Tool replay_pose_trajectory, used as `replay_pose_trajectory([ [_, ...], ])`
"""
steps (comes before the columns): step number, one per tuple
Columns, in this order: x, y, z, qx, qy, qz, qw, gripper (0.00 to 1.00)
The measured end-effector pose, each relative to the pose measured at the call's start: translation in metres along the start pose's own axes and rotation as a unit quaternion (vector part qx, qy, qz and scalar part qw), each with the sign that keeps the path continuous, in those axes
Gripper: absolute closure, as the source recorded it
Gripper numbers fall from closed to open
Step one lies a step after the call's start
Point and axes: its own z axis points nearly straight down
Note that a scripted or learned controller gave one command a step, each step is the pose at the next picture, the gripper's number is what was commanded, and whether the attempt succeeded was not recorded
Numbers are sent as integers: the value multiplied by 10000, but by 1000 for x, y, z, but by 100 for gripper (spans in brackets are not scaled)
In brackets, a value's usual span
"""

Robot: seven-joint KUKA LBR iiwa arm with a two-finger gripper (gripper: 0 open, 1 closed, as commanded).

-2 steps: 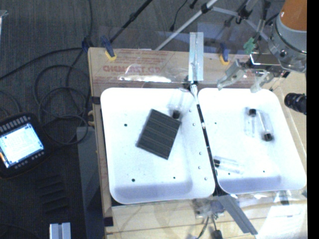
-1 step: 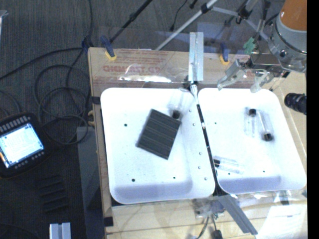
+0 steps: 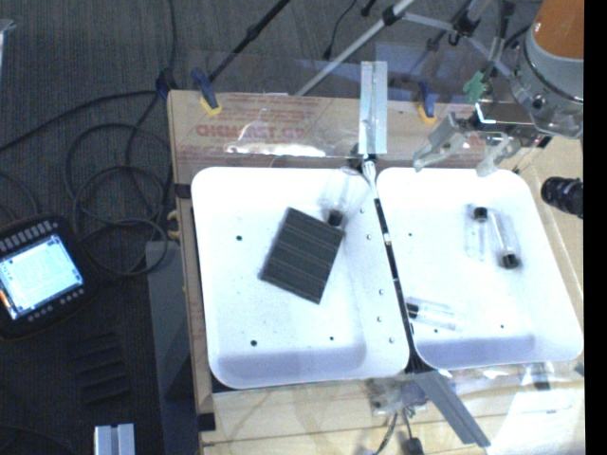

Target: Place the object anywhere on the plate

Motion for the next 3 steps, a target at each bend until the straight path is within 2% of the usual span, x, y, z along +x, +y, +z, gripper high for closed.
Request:
replay_pose_trajectory([
  [1,46,82,75,6,6,-577,9983,0],
  [2,46,82,75,5,3,-576,9983,0],
  [3,124,79,38,1,5,-447,9990,0],
])
